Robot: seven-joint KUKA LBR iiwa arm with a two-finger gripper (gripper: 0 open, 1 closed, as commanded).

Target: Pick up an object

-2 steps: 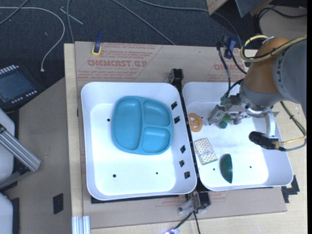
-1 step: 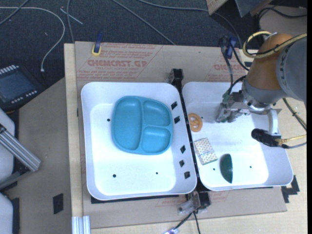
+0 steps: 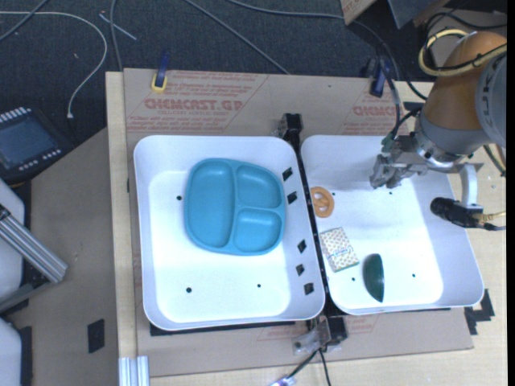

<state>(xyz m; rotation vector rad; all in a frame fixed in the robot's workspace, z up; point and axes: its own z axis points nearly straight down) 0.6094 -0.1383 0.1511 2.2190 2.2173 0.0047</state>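
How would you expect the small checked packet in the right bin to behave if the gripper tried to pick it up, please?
The checked packet lies flat on the right bin, so the fingers would probably struggle to get under it. It looks thin and soft, so it may flop or crumple. It seems light and may slide when nudged, possibly toward the dark green object nearby.

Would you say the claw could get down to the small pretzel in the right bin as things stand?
Probably yes. The pretzel lies alone on the floor of the right bin, uncovered, with the claw above the same bin. One caution: it sits close to the wall beside the left bin, which may crowd the approach.
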